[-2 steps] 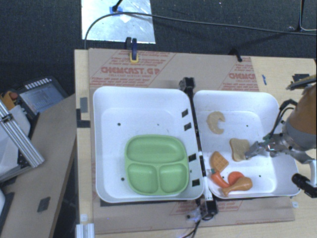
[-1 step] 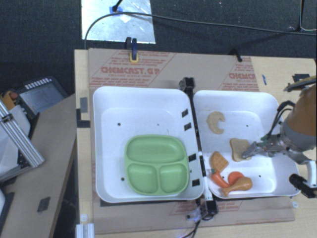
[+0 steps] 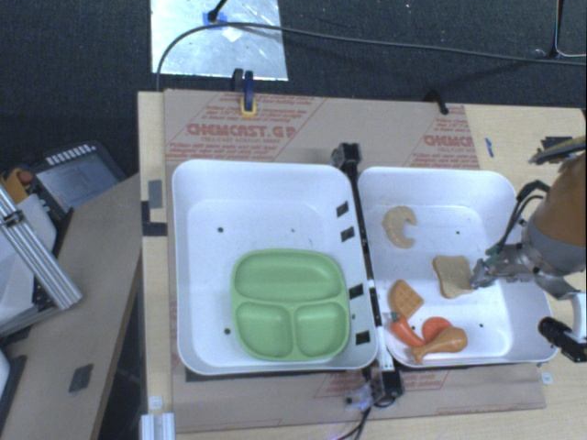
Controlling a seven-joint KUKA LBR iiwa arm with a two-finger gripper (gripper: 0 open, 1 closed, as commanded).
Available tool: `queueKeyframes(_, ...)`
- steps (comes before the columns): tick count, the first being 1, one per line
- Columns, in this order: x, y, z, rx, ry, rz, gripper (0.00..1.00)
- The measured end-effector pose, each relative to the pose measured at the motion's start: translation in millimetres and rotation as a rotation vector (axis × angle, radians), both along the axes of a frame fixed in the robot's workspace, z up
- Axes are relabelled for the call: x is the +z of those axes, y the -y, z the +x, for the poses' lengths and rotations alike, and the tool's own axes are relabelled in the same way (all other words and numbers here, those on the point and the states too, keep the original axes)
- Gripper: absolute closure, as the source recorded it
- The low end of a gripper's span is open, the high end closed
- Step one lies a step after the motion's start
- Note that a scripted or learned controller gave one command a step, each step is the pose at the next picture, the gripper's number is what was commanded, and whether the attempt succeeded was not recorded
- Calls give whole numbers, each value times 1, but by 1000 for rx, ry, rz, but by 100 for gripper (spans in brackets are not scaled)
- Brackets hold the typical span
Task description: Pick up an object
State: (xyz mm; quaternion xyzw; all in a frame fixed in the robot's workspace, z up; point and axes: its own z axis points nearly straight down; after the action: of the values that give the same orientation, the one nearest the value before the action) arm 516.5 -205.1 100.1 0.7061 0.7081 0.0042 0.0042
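The right bin point(image 3: 486, 191) holds several toy foods. A tan bread slice point(image 3: 449, 276) lies near its middle. A pale curved piece point(image 3: 400, 225) lies farther back. An orange cracker point(image 3: 405, 298), a red-orange piece point(image 3: 420, 328) and a tan drumstick point(image 3: 444, 341) lie near the front. My gripper point(image 3: 481, 274) reaches in from the right and sits low at the right edge of the bread slice, touching or nearly touching it. Nothing is lifted.
The left bin point(image 3: 211, 200) holds a green divided plate point(image 3: 289, 303). A black divider with clips point(image 3: 358, 246) runs between the bins. The grey wrist and its cables point(image 3: 550, 236) hang over the right bin's right wall. Cardboard lies under both bins.
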Motion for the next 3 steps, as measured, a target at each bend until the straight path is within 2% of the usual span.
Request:
queueKeyframes(2, 110, -4, 10, 2, -5, -3, 100)
queueKeyframes(3, 103, -60, 4, 6, -11, 2, 100)
